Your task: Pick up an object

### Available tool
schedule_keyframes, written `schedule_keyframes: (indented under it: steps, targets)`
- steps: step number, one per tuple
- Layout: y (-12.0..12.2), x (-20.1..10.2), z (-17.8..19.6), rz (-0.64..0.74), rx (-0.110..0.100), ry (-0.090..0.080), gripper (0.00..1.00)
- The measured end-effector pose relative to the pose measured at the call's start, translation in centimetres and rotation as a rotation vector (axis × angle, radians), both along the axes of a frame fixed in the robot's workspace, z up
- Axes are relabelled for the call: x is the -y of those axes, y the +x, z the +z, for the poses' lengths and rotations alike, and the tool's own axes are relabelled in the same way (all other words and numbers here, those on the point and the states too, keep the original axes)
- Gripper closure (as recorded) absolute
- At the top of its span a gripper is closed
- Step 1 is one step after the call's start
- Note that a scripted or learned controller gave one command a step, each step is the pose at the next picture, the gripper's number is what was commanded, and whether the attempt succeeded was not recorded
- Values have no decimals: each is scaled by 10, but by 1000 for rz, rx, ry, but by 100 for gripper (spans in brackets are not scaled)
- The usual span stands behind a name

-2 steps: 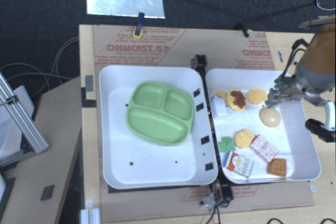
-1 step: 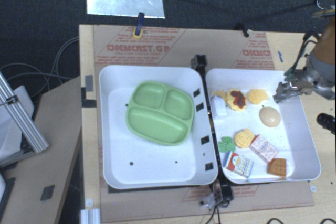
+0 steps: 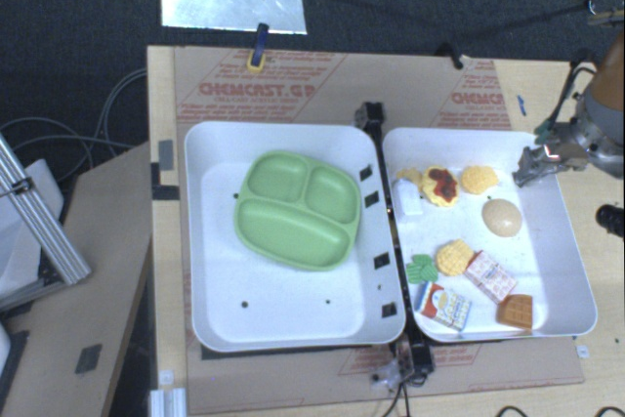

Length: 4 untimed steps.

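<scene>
The right bin (image 3: 557, 229) holds several toy foods: a yellow piece with red sauce (image 3: 437, 184), a golden round biscuit (image 3: 479, 178), a beige egg (image 3: 502, 216), a yellow waffle (image 3: 454, 257), a green piece (image 3: 422, 268), a pink-wrapped packet (image 3: 489, 275), a red and white carton (image 3: 447, 306) and a brown toast piece (image 3: 516, 311). My gripper (image 3: 532, 164) hangs over the bin's upper right rim, up and to the right of the egg. Nothing shows between its fingers.
The left bin (image 3: 210, 210) carries a green divided plate (image 3: 297, 208). A black divider (image 3: 386, 210) runs between the bins. Cardboard lies under both bins. A metal frame (image 3: 34, 220) stands at the far left, and cables trail at the back.
</scene>
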<state>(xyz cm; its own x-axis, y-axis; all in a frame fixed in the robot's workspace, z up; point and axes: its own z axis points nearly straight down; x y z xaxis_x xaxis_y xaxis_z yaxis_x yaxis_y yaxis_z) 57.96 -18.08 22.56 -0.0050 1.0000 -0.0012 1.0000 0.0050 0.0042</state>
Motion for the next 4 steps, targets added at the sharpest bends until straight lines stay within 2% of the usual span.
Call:
schedule_keyframes:
  steps: [2,4]
  targets:
    - [-14,-96,-5,4,-4,3,100]
    - [-16,-205,13,6,-3,4,100]
